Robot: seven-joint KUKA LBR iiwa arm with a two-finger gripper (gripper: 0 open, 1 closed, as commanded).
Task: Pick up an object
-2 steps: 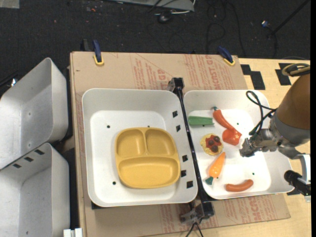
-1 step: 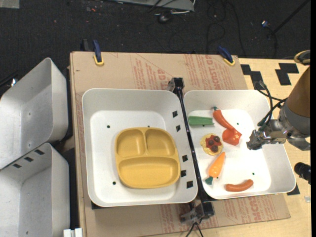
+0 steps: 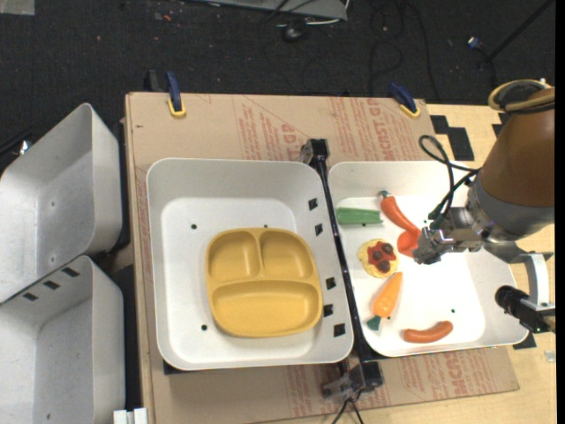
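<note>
Gripper low in right bin, beside red piece and pizza. Finger state: can't tell. Carrot, sausage nearby; yellow tray in left bin.

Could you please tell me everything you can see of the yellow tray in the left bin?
The yellow tray looks like matte plastic, a rounded rectangle with three compartments: two small ones at the far side, one wide one nearer the camera. It lies flat, slightly turned, near the middle of the left bin, with nothing in it.
</note>
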